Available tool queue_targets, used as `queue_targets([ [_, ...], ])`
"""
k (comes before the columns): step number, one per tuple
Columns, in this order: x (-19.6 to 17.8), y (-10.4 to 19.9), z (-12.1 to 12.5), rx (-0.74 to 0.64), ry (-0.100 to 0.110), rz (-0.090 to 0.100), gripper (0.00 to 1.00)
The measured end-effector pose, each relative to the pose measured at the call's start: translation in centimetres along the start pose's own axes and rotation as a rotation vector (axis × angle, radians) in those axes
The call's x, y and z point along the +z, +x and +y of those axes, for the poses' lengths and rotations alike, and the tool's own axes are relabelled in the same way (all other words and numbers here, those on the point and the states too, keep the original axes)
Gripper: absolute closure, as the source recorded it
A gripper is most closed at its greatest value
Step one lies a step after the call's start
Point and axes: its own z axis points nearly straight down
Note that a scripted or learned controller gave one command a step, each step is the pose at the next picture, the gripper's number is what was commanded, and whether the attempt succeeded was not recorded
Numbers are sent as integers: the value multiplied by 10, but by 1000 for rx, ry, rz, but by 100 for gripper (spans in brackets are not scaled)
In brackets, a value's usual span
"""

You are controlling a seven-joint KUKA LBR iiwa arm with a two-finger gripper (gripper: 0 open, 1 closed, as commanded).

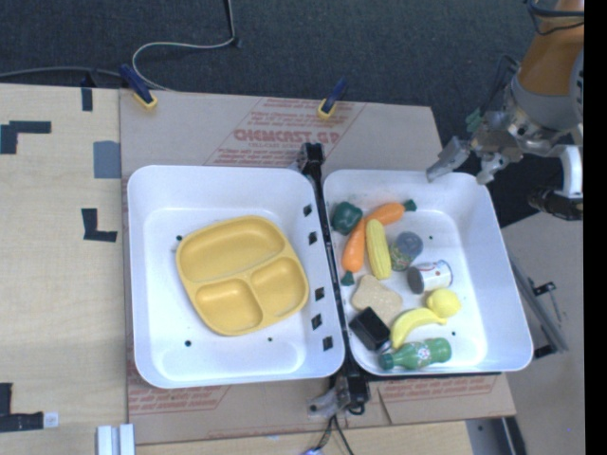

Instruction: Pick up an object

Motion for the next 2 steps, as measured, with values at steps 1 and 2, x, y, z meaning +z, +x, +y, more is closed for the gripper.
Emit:
queue_targets([
  [1,110,69,14,-1,0,1,0],
  [2,146,81,17,2,-11,-11,0],
])
